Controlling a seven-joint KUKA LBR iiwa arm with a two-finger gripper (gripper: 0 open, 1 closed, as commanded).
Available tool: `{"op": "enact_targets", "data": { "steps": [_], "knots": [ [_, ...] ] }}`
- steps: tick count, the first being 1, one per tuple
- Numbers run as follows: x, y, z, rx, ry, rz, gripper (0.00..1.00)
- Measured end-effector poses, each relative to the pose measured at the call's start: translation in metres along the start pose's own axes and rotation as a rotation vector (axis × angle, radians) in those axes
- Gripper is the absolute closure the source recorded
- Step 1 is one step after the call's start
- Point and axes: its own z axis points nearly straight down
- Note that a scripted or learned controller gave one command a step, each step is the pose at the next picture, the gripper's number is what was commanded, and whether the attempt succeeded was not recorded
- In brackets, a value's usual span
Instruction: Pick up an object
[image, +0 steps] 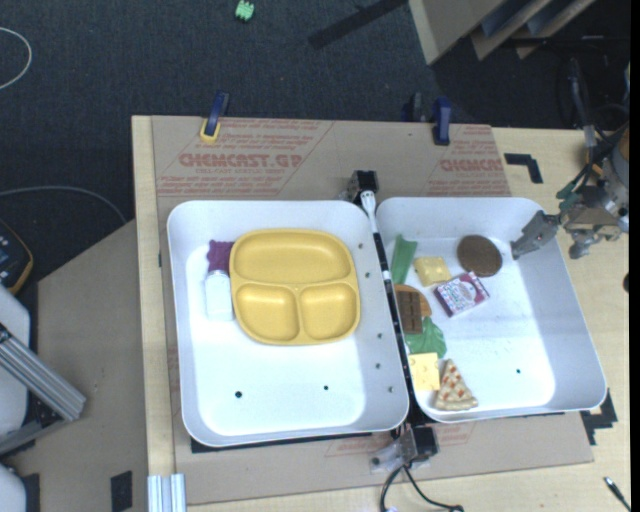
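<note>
Yellow plastic marks the divided tray (295, 285) in the left bin (280, 400), with a white bottle (217, 296) touching its left side. We see our gripper (556, 234) spread open over the right bin's (540, 350) upper right corner, pinching nothing. Near it lie a brown disc (480, 255), a snack packet (461, 294) and a pizza slice (453, 388).

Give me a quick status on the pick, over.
Gripper open, at right bin's upper right rim, holding nothing. Brown disc nearest it, untouched. Nothing between them.
</note>
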Motion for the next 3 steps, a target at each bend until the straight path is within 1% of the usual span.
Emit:
{"op": "enact_targets", "data": {
  "steps": [1,2,3],
  "knots": [
    [0.0,0.002,-0.007,-0.013,-0.003,-0.003,0.0],
    [0.004,0.012,0.042,-0.006,-0.001,-0.006,0.0],
    [0.008,0.007,0.087,-0.006,0.0,-0.004,0.0]
  ]
}}
